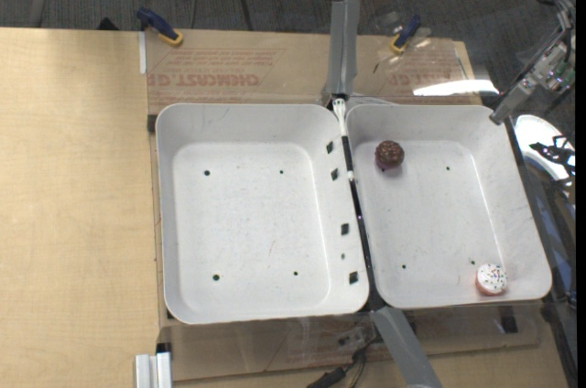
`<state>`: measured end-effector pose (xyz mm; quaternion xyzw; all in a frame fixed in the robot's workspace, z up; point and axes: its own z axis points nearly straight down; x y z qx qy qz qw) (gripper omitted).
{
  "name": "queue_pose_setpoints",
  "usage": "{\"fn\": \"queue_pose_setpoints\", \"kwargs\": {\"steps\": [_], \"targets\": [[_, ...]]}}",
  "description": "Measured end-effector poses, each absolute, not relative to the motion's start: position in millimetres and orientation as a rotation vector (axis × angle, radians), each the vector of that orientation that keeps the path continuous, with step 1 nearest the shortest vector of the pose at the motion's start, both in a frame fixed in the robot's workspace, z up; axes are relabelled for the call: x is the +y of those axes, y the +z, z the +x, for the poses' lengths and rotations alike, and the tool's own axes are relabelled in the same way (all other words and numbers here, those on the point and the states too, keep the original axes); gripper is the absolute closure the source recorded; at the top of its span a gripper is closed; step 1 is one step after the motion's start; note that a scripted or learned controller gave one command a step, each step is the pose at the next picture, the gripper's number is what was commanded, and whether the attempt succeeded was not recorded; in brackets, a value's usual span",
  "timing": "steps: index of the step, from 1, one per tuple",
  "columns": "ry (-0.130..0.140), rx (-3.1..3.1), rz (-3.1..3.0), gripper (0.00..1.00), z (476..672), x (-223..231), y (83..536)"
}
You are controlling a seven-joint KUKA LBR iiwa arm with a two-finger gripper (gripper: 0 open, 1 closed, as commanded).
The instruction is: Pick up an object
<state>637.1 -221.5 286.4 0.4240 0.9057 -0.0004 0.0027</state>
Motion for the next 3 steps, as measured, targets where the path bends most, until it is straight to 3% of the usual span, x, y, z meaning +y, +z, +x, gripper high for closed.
{"fn": "queue_pose_setpoints", "kwargs": {"steps": [1, 2, 3], "targets": [[-0.001, 2.832, 1.361, 0.00, 618.2, -27, 226], [-0.003, 2.865, 1.290, 0.00, 561.3, -114, 159], [-0.001, 2.980, 0.992, 0.00, 478.4, -211, 149]]}}
